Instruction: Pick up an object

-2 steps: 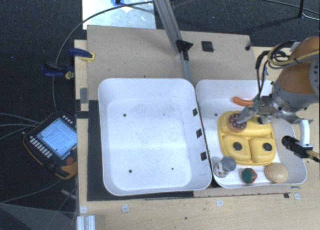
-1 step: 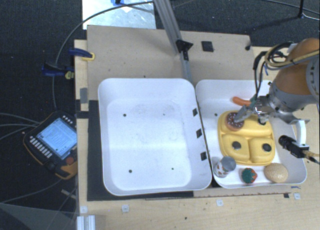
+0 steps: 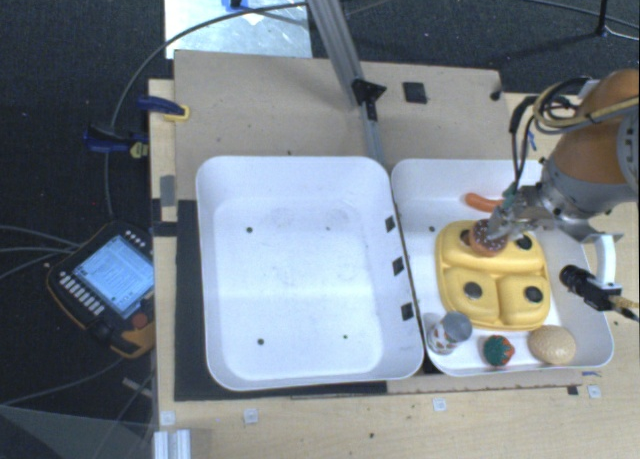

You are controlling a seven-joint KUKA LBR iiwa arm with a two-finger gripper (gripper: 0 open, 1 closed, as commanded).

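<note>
nearest, along the lower edge of the right bin (image 3: 600, 352), lay a tan rounded lump (image 3: 552, 344), a green and red ball (image 3: 497, 349) and a small grey and white piece (image 3: 447, 331), in a row from right to left. just above them a yellow moulded tray (image 3: 497, 277) with dark hollows filled the bin's middle. the pincer (image 3: 497, 229) sat at the tray's upper edge, touching it or just over it; whether it was open or closed could not be told. an orange strip (image 3: 479, 201) lay just beyond. the left bin (image 3: 295, 267) sat beside it on the table (image 3: 270, 107). the arm (image 3: 595, 162) entered from the frame's right.
</note>
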